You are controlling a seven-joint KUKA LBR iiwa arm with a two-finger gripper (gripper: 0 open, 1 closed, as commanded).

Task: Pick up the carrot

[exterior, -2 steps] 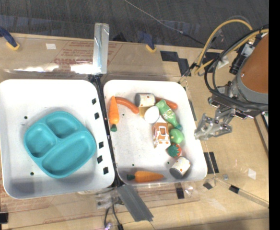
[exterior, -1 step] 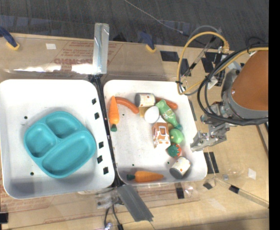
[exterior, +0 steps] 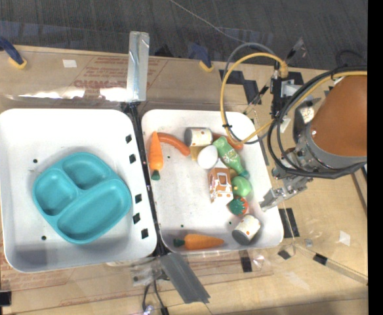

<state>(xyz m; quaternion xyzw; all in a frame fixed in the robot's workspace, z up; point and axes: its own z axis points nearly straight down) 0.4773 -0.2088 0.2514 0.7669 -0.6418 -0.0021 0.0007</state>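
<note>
Two carrots lie in the right bin (exterior: pixel 178 195). One carrot (exterior: pixel 155 153) lies along the bin's left wall, its green tip pointing toward the front. The other carrot (exterior: pixel 203 242) lies along the front wall with its green end to the left. A curved orange piece (exterior: pixel 173 142) sits just behind the first carrot. My gripper (exterior: pixel 281 194) hangs over the right bin's right rim, below the orange-banded wrist (exterior: pixel 347 117), well apart from both carrots. Nothing shows in its grasp.
The right bin also holds a white egg (exterior: pixel 207 156), a grey cylinder (exterior: pixel 197 136), a green bottle (exterior: pixel 229 153), an orange-white box (exterior: pixel 220 184), a green ball (exterior: pixel 242 187) and a white cup (exterior: pixel 246 229). A teal divided plate (exterior: pixel 81 196) sits in the left bin (exterior: pixel 21 130). Cables (exterior: pixel 244 64) loop behind.
</note>
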